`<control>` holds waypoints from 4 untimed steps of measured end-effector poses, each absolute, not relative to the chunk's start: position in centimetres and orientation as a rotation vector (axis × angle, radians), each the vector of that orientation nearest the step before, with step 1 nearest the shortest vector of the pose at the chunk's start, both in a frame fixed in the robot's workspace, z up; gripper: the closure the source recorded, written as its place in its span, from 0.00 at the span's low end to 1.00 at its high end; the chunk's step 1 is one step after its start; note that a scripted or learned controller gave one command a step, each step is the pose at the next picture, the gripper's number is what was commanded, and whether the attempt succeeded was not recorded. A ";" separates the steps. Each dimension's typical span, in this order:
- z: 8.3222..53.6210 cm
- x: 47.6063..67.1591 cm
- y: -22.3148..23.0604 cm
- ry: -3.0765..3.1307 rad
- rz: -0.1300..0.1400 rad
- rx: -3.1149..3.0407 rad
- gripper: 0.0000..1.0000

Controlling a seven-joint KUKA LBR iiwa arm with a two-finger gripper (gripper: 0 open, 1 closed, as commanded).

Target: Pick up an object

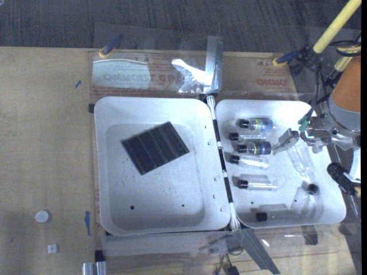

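Observation:
The right bin (327, 213) holds several small bottles with black caps. Two labelled ones (256, 124) (256, 148) lie at its left, with clear ones (250, 161) (259, 183) below them. Another clear bottle (276, 213) lies by the front wall. My gripper (299, 137) hangs over the right half of this bin, reaching in from the right under the grey wrist and orange band. A clear bottle (299, 160) lies just beneath it, and I cannot tell whether they touch. One more clear bottle (307, 195) lies nearer the front.
A dark ribbed rectangular pad (155, 148) lies tilted in the left bin (109, 211). Clear plastic sheeting and a metal bracket (213, 67) sit behind the bins. A yellow rod (338, 19) and cables stand at the upper right.

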State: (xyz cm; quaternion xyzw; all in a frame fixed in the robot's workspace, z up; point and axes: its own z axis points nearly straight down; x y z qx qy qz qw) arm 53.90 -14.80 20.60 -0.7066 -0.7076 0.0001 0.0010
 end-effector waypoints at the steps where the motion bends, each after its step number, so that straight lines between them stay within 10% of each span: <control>1: 17.6 57.8 -20.5 -2.273 -0.001 -2.174 0.00; 4: 13.7 59.8 -21.6 -2.317 -0.038 -2.178 0.00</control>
